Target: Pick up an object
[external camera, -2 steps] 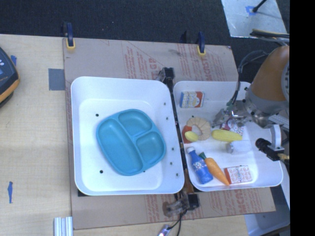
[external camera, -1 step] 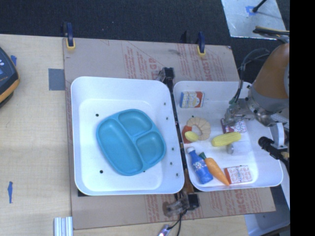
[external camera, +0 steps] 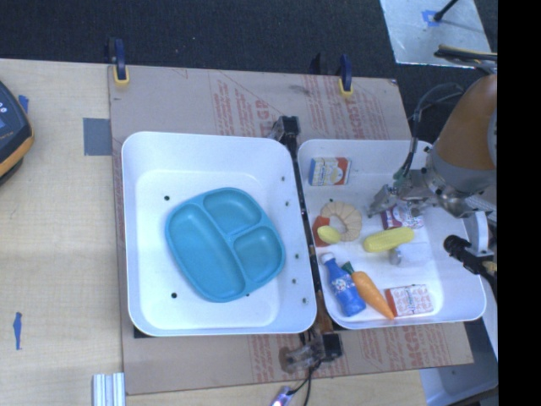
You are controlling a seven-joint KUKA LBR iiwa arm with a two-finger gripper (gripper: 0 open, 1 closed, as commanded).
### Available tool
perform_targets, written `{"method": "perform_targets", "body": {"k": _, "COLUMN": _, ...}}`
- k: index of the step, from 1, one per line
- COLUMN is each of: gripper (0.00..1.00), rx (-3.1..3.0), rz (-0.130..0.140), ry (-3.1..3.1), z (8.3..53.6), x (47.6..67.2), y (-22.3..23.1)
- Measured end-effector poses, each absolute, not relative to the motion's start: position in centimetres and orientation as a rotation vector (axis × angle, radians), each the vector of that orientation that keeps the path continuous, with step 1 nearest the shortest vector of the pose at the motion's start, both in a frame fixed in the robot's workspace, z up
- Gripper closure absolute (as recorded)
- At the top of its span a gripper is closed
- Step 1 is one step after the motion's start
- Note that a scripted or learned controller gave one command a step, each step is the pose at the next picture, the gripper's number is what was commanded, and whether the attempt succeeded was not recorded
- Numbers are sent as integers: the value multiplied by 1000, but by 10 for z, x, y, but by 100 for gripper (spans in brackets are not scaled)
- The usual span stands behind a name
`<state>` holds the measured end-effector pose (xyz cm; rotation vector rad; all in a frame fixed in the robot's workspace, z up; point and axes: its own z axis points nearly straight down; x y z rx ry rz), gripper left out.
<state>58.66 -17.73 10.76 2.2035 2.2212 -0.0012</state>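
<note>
While my gripper [external camera: 397, 194] hovers, grip unreadable, I count seven items in the right bin [external camera: 452, 311], one tray [external camera: 224, 244] left.

Light wooden bench [external camera: 59, 252], overlaid by a brown cardboard sheet [external camera: 220, 100] with faint red print. Held at the sheet's twelve o'clock edge by two blue clamps [external camera: 118, 57], well apart. On the cardboard, two shallow white bins side by side, touching: left bin [external camera: 144, 227] toward nine o'clock, right bin [external camera: 456, 307] toward three. Grey tape patch [external camera: 96, 136] just beside the sheet's nine o'clock edge. Dark device with orange trim [external camera: 12, 134] at the bench's far nine o'clock.
</note>
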Motion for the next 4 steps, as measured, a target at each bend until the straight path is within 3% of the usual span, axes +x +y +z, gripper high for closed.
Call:
{"method": "perform_targets", "body": {"k": 1, "gripper": 0, "rx": 2207, "rz": 4, "ry": 2223, "z": 97, "x": 626, "y": -119}}
{"method": "perform_targets", "body": {"k": 2, "gripper": 0, "rx": 2213, "rz": -5, "ry": 2224, "z": 96, "x": 658, "y": -103}}
{"method": "perform_targets", "body": {"k": 3, "gripper": 0, "rx": 2209, "rz": 2, "ry": 2223, "z": 96, "x": 611, "y": -106}}
{"method": "perform_targets", "body": {"k": 4, "gripper": 0, "rx": 2218, "rz": -5, "ry": 2228, "z": 92, "x": 656, "y": -94}}
